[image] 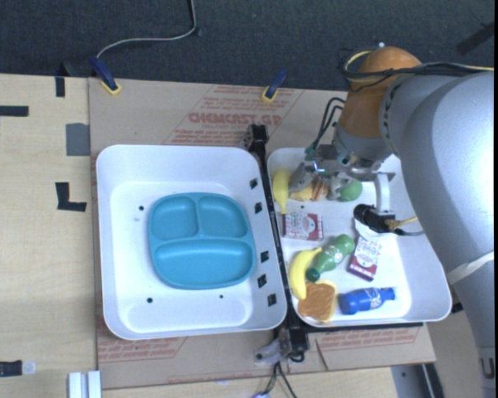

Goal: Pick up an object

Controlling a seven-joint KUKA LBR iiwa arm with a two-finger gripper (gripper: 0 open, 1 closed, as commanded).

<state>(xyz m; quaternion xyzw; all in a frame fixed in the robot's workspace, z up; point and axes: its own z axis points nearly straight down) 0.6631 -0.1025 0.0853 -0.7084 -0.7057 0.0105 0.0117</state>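
Two white bins sit side by side on the desk (pixel 33 247). Left bin (pixel 116 172) holds a blue divided plate (pixel 202 240). Right bin (pixel 423 284) is crowded: a banana (pixel 298 274) near its left wall, a cookie (pixel 318 302), a green bottle (pixel 331 255), a blue bottle (pixel 367 298), a red packet (pixel 366 255). At its far end the gripper (pixel 325 177) hangs low beside a green ball (pixel 349 191); whether it is clenched or released cannot be told.
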